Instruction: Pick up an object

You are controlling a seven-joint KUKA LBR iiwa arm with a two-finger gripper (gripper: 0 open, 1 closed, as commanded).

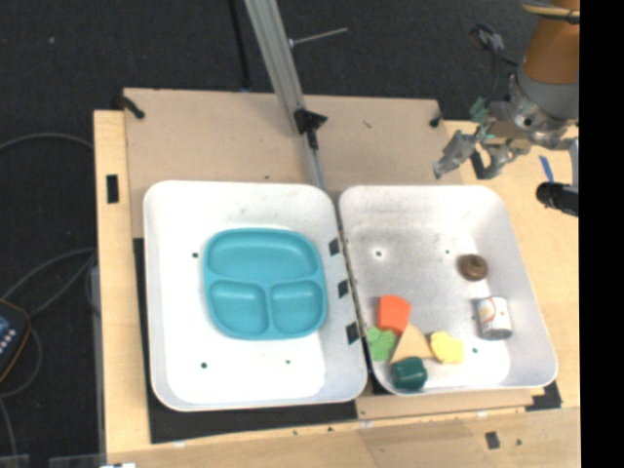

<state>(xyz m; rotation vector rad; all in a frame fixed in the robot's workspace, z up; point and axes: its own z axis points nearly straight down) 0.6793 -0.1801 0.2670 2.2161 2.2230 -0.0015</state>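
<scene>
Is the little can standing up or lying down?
Lying down. The can rests on its side in the right bin, its round end showing.

A single fixed camera looks down at a slant on the tabletop (234, 135) from some height, far enough to frame both white bins (175, 261) whole; the claw (478, 154) sits toward the upper right, the bins below and left of it

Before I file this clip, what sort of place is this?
Probably a robot test bench: two white bins on a board, a teal divided plate in one, small toys in the other, a robot arm above.
</scene>
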